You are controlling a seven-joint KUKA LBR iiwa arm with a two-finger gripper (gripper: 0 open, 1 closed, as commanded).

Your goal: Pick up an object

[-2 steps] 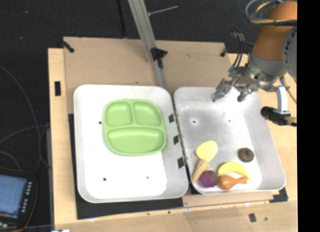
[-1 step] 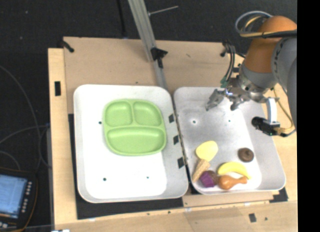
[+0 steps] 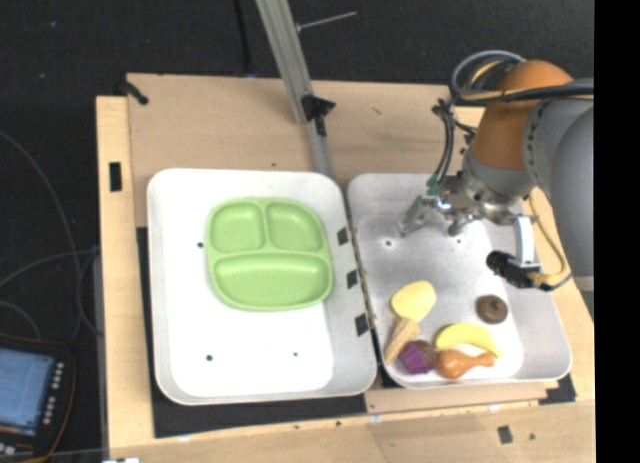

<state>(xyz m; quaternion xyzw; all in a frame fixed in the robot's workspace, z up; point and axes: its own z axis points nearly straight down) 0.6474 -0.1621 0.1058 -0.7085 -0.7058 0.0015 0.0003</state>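
My gripper (image 3: pixel 436 219) hangs over the far part of the right bin (image 3: pixel 455 261), its fingers spread open with nothing between them. The toys lie nearer the front of that bin, well apart from the gripper: a pale yellow piece (image 3: pixel 413 300), a cone (image 3: pixel 402 332), a purple item (image 3: pixel 415 357), a yellow banana (image 3: pixel 468 336), an orange drumstick (image 3: pixel 460 361) and a small brown donut (image 3: pixel 490 308).
The left bin (image 3: pixel 185 351) holds a green divided plate (image 3: pixel 270 254). A slanted metal pole (image 3: pixel 290 61) rises behind the bins. The arm's orange band (image 3: pixel 520 101) and a black cable fitting (image 3: pixel 512 266) sit over the right bin's right side.
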